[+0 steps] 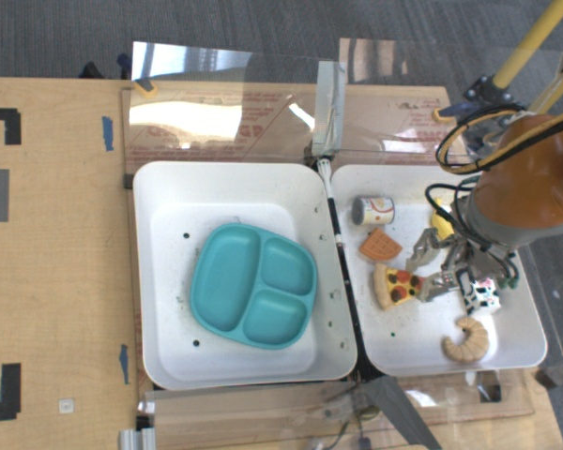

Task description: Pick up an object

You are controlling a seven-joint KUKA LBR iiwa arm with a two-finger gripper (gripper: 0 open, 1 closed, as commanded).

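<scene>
A robotics lab or test cell; a cardboard-covered bench (47,251) marked with black tape and blue tape tabs bears two shallow white bins (159,251) side by side; clear plastic screens (225,111) stand behind them; grey carpet (263,7) lies beyond; toy food (394,284) serves as test pieces.

Your arm, reaching in from the right

Your gripper (430,262) hangs low with its two fingers (422,245) spread apart (nothing between them), orange band above the wrist.
</scene>
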